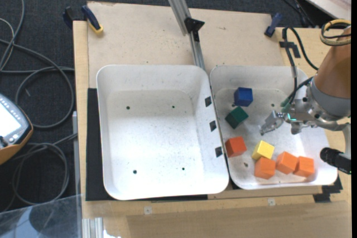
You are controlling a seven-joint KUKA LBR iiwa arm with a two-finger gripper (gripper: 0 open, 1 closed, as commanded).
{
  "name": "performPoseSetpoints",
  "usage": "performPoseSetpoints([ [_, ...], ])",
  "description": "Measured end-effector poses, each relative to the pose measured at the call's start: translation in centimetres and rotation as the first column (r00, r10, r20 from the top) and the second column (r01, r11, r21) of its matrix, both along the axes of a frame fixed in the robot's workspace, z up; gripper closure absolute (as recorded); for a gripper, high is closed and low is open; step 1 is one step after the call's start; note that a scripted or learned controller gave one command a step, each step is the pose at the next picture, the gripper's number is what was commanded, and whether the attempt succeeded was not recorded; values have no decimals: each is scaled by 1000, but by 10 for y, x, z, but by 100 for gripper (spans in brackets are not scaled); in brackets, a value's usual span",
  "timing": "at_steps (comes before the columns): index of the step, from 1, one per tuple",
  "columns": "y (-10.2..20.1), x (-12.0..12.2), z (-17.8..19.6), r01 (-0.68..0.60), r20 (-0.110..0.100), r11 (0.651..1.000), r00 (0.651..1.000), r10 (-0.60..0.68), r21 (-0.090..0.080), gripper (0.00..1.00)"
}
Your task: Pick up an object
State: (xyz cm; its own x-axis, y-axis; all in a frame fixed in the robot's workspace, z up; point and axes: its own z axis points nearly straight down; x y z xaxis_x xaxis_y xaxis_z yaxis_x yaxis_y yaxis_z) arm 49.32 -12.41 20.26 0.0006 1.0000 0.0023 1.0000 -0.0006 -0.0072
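While the gripper (273, 122) hung in the right bin (262, 74), jaw state was impossible to tell. Blocks sat mostly along the near edge: orange trio (285, 164), yellow (264, 149). Blue (243, 96) and green (236, 116) had open floor around them.

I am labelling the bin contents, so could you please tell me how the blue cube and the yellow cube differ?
The blue cube lies near the far end of the right bin, while the yellow cube lies toward its near end. The blue cube stands apart from other blocks; the yellow cube sits against an orange cube. The gripper hovers closer to the yellow cube. Both look similar in size.
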Motion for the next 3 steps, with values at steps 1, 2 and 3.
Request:
performPoseSetpoints([
  [1,0,1,2,-1,7,1000,1000,1,-1,0],
  [2,-9,1,-45,1,1,1000,1000,-1,0,0],
  [3,-8,0,-98,0,0,1000,1000,0,1,0],
])
